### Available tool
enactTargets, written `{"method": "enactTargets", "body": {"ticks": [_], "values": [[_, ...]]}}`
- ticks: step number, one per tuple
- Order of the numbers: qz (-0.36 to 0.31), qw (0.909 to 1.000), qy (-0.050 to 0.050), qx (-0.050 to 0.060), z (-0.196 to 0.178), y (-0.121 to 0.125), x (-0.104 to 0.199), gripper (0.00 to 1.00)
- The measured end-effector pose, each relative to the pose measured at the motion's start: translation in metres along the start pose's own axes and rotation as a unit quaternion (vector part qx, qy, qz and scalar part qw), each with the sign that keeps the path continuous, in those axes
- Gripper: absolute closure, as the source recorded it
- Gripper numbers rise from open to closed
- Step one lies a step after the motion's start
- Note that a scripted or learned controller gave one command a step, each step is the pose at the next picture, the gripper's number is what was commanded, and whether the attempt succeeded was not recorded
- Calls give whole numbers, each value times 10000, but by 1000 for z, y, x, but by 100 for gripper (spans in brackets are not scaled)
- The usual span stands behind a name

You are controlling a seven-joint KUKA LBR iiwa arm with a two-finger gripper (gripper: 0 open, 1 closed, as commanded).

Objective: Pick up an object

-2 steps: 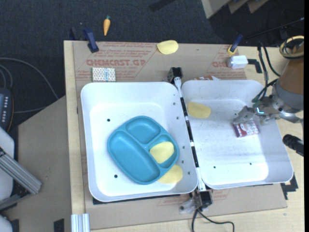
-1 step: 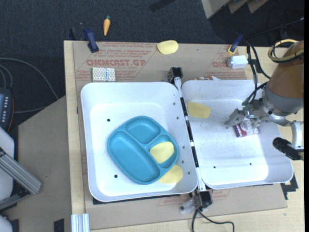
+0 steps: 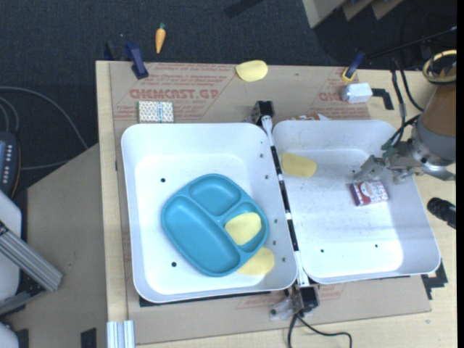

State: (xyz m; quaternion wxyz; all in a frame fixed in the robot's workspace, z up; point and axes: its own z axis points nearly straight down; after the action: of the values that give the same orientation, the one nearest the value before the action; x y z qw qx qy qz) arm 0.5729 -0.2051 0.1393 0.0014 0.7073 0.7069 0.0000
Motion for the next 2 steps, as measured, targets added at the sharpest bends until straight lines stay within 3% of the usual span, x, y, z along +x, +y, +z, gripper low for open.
{"method": "enactTargets", "body": {"ticks": [1, 2], "values": [[1, 10000, -22, -38, 50, -10, 29, 0], [9, 10000, -51, -76, 38, -8, 27, 100]]}}
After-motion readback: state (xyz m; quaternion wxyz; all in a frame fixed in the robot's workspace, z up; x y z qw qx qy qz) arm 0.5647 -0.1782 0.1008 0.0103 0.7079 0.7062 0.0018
